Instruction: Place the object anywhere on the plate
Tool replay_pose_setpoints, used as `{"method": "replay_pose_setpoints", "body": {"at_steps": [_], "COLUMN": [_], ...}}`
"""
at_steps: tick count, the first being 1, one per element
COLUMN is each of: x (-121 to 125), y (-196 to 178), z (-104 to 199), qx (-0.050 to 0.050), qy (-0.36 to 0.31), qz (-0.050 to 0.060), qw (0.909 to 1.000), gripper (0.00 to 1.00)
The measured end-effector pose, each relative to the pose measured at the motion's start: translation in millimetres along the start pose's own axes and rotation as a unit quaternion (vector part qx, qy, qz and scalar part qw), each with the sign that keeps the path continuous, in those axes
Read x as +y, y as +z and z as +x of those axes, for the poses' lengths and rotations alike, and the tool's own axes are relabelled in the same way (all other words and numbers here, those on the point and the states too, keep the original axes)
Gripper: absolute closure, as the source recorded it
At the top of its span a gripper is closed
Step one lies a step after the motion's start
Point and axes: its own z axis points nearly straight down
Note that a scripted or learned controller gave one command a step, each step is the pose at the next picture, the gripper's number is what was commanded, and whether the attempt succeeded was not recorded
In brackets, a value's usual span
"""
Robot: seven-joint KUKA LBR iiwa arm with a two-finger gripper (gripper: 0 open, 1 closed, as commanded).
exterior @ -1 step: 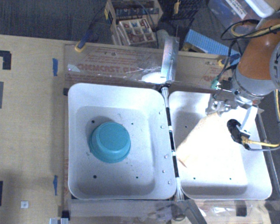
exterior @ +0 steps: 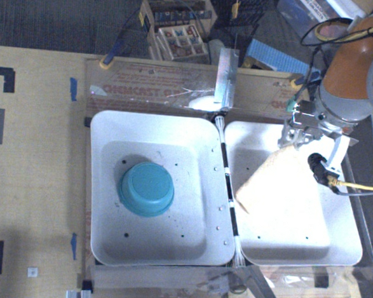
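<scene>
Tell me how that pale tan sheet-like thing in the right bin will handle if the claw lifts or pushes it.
The tan object looks thin and flat, so it would probably flex or droop if lifted by one edge. Its broad, light look suggests little weight. Pushed, it seems more likely to slide across the smooth floor of the right bin than roll. Its material is too washed out to tell.

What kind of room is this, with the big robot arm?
Probably a robot lab or workshop. A grey and orange arm reaches over two white bins on a wooden bench marked with blue tape, one bin holding a blue bowl. Cables and boxes clutter the floor behind.
</scene>
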Motion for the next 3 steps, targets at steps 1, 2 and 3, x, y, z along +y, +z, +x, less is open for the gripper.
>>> {"method": "replay_pose_setpoints", "body": {"at_steps": [1,2,3], "x": [-26,-39,-53], "y": [3,6,-3], "z": [37,92,137], "qx": [0.001,0.001,0.001], "qy": [-0.198,-0.388,-0.562], "qz": [0.002,0.001,0.0], "qw": [0.9803,0.9216,0.827], "gripper": [1.0,1.0,1.0]}}
